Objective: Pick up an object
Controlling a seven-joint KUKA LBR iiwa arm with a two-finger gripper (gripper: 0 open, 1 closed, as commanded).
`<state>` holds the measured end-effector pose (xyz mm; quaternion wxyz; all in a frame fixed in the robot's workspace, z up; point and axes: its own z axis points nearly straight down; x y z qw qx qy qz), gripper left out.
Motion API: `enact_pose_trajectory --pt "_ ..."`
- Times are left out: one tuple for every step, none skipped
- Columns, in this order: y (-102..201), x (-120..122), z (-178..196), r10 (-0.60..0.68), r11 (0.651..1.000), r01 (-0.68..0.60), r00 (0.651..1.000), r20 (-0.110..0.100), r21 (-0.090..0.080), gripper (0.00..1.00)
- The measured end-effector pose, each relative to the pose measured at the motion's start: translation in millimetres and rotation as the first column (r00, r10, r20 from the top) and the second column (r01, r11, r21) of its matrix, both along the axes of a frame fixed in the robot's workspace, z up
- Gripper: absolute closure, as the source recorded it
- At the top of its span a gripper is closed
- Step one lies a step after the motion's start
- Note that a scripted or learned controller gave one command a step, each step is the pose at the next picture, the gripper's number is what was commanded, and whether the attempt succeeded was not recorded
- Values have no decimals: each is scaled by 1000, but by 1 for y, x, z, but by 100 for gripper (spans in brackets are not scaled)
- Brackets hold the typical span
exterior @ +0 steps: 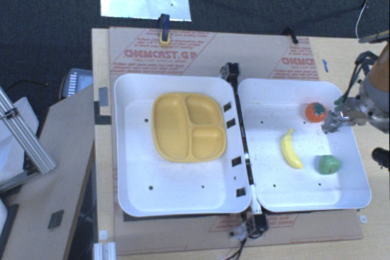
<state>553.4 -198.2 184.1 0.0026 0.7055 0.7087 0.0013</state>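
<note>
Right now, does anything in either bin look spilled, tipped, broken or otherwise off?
Nothing stands out. The yellow divided plate lies flat in the left bin; the banana, orange-red fruit and green fruit lie apart in the right bin, intact.

We see a light wood desk [100,131]. A big clear sheet [213,49] with red words lies on it, with two white bins [131,149] on top.

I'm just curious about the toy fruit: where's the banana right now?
In the camera view, the banana lies in the right bin, near its middle, left of the green fruit and below-left of the orange tomato-like one.
</note>
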Motion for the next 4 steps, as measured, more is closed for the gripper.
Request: enact_pose_trajectory --pt "9 5 59 2 1000 -2 1000 3 -1 100" --pt "55 9 65 4 1000 -4 1000 -3 2 100" --pt "104 8 69 5 1000 -5 1000 -4 3 100" --pt "158 17 74 6 1000 -6 1000 -3 3 100"
